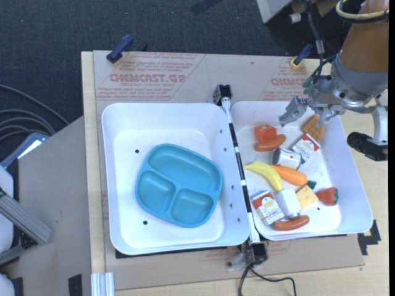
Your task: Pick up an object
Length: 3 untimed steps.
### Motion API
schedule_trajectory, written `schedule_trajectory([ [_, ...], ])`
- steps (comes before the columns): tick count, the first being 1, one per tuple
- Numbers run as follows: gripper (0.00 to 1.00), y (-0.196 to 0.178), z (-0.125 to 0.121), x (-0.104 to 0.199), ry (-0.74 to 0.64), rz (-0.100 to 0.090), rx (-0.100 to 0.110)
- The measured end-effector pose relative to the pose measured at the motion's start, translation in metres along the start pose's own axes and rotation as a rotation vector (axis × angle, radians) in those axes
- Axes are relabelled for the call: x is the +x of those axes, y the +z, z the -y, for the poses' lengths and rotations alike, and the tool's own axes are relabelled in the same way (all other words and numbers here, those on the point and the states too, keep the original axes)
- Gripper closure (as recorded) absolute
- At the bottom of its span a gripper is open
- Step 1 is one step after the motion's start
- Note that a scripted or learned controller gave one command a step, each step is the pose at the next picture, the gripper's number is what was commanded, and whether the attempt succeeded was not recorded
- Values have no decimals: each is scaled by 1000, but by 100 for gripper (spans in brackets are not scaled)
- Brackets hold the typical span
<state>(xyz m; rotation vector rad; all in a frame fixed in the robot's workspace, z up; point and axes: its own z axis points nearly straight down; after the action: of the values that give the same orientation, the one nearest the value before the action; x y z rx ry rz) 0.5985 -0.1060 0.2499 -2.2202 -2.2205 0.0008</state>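
Gripper (308, 111) above the far part of the right bin (358, 193), fingers (290, 114) spread apart with nothing between them, one finger out to the left and the other near a small waffle-like brown piece (313, 128). Grey arm with orange band (365, 39) just behind, entering from the upper right. Below the gripper, inside the same bin, a cluster of toy food: an orange-red piece (269, 137) near the divider, a small can (287, 158) touching a white carton with red print (306, 147), a yellow banana (265, 174) lying slanted beside an orange carrot (291, 176). Closer to the near edge, a red and white packet (266, 206), a white block (288, 201), a yellow cheese wedge (307, 197), a red pepper (328, 195) and a sausage (291, 223), all close together, some touching. In the left bin (117, 165), a blue divided plate (179, 184) with three compartments, lying flat near the middle. Between the two bins, a black clamp (222, 94) at the far end of the shared edges. Under both bins, a brown board with red lettering (148, 78), and a blue clip (119, 49) at its far left corner
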Motion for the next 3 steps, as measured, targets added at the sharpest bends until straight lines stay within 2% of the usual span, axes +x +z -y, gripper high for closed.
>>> schedule_trajectory([
  [1, 0, 96, 8, -24, 1, 0, 1],
  [2, 0, 165, 23, -52, 1, -1, 2],
  [3, 100, 154, 22, -52, 1, 0, -1],
])
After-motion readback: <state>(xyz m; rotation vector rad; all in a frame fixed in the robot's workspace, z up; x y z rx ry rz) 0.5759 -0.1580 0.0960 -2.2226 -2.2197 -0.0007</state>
